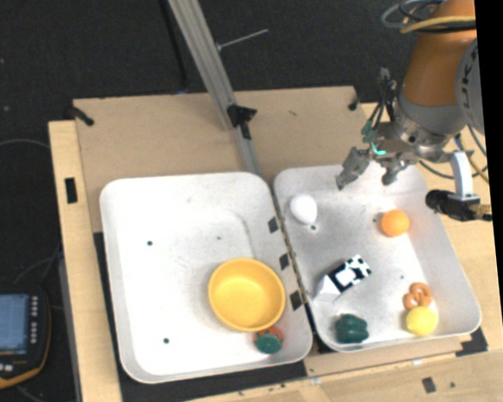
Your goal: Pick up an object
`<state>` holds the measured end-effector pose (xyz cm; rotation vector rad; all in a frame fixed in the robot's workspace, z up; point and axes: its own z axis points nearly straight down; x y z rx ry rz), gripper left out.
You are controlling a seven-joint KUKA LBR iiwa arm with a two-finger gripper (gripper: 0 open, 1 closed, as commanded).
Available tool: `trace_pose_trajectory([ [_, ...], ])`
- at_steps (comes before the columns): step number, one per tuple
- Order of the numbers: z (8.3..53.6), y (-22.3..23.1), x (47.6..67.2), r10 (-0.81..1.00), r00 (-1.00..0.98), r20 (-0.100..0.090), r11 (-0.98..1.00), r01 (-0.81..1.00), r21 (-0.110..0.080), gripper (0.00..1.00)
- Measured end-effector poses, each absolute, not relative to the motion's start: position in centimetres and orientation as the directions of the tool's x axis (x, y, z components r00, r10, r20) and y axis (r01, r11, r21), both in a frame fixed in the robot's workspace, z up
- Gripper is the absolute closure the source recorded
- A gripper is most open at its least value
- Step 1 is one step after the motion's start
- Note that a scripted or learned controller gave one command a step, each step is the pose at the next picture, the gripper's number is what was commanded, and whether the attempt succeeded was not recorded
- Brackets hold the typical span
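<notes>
My gripper [372, 173] hangs over the far edge of the right bin [439, 249], fingers spread open with nothing between them. Below it in that bin lie a white egg-shaped object [303, 208], an orange ball [394, 223], a black-and-white block [346, 276], a dark green object [351, 327], a small orange pretzel-like piece [416, 295] and a yellow ball [420, 319]. The left bin [151, 248] holds a yellow bowl [246, 293], with a small teal and red object [268, 340] at its near side.
A grey metal post [209, 64] slants up from between the bins at the back. A handheld pendant [14, 335] lies off the bench at the left. The bench's tan board [158, 134] lies bare behind the bins.
</notes>
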<state>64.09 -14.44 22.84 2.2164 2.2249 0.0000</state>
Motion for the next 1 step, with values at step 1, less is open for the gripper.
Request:
trace_pose_trajectory([
  [1, 17.08, -14.38, 64.89, 1.000, -0.004, -0.002, 0.004, 1.000, -0.005, 0.00],
])
